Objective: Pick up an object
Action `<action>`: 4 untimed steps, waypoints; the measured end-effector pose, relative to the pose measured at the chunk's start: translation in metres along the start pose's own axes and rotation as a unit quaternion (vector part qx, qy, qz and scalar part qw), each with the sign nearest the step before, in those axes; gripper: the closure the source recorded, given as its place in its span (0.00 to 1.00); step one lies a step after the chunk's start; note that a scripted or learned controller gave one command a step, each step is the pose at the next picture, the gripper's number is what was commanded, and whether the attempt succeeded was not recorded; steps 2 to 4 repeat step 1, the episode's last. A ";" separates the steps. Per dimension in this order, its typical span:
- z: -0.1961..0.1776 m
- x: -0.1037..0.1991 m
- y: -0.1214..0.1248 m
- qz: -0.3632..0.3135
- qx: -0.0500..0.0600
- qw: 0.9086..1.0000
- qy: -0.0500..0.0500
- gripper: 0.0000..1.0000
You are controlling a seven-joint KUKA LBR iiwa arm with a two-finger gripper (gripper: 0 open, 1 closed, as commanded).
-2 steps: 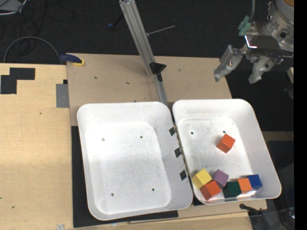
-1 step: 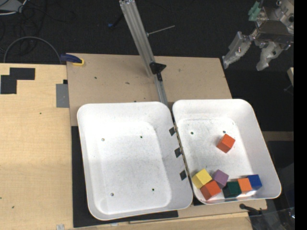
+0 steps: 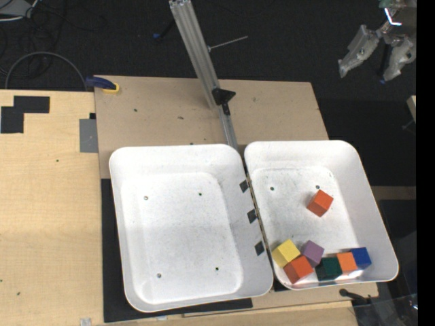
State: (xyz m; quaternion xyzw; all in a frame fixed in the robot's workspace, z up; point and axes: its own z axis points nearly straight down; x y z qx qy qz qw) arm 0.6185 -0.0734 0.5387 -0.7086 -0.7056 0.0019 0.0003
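We note the gripper (image 3: 378, 54) raised over dark floor, well beyond the right bin (image 3: 353, 165); its fingers (image 3: 355, 51) stand spread, holding nothing. Inside that bin an orange cube (image 3: 320, 202) lies alone, others clustered at its near edge. The tan surface (image 3: 163, 111) carries a slanted aluminium rail (image 3: 197, 49).

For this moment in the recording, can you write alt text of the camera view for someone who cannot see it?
The gripper hangs at upper right, off the bench, holding nothing. The right bin holds an orange cube alone, with yellow, purple, red, green, orange and blue cubes clustered at its near edge.
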 end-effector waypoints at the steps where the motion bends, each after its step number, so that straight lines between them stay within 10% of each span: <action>1: 0.000 -0.065 0.042 0.001 0.000 1.000 0.000 0.00; 4: 0.000 -0.065 0.042 0.001 0.000 1.000 0.000 0.00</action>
